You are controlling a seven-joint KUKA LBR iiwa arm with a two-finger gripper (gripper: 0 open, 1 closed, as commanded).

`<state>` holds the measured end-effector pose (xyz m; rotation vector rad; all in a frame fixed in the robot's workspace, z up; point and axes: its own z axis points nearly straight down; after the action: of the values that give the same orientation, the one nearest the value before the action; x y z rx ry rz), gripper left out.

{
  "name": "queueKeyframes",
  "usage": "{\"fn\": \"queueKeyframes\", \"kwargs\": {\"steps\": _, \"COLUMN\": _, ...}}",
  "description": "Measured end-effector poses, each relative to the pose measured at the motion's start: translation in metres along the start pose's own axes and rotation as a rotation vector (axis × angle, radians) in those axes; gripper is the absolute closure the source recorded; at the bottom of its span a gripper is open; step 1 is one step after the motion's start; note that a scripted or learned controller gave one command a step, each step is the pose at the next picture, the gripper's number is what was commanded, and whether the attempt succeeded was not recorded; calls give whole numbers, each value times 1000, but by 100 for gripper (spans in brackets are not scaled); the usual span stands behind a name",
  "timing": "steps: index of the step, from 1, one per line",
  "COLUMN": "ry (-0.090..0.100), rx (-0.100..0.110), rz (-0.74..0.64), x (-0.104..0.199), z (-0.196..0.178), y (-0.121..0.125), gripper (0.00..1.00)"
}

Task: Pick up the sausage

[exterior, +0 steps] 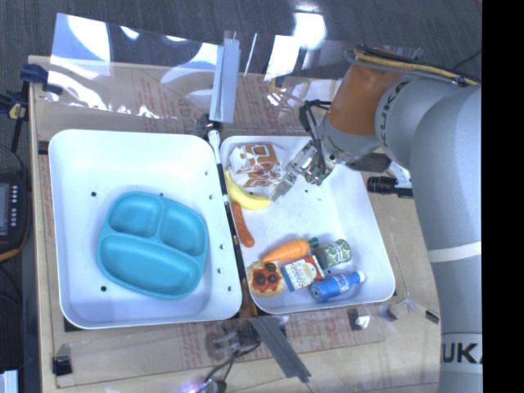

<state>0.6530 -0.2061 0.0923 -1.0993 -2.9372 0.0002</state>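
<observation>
An overhead, slanted look at a bench with two shallow white bins side by side. The landmark here is the right bin (pixel 377 244), the one holding the toy food.

The sausage (pixel 241 224), a slim reddish-orange link, lies inside the right bin along its left wall, about halfway down that wall. Its upper end sits just below a yellow banana (pixel 246 196), which curves across the bin's upper left area. Above the banana, in the bin's top left corner, rests a white packet with brown print (pixel 258 164).

The grey arm with its orange band (pixel 360 105) reaches in over the right bin's top edge. Its gripper (pixel 286 185) hangs over the upper middle of the bin, pointing down and left, with its tip just beside the banana's right end and the packet's lower edge. Whether the claw is spread or clenched cannot be told from here, and nothing is seen held in it. The sausage lies apart from it, lower and to the left.

Along the right bin's bottom edge sits a cluster: a small pizza slice with dark toppings (pixel 265 278), a carrot (pixel 286 250) above it, a small carton (pixel 300 273), a green can (pixel 334 252), and a blue bottle (pixel 336 286) lying on its side.

The left bin (pixel 74 162), touching the right bin's left wall, holds a blue divided plate (pixel 153 244).
</observation>
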Motion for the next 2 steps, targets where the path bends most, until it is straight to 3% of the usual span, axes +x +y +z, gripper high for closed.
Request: {"fn": "queueKeyframes", "kwargs": {"steps": 2, "ry": 6, "rx": 2, "rz": -254, "x": 8, "z": -8, "y": 4, "gripper": 0}}
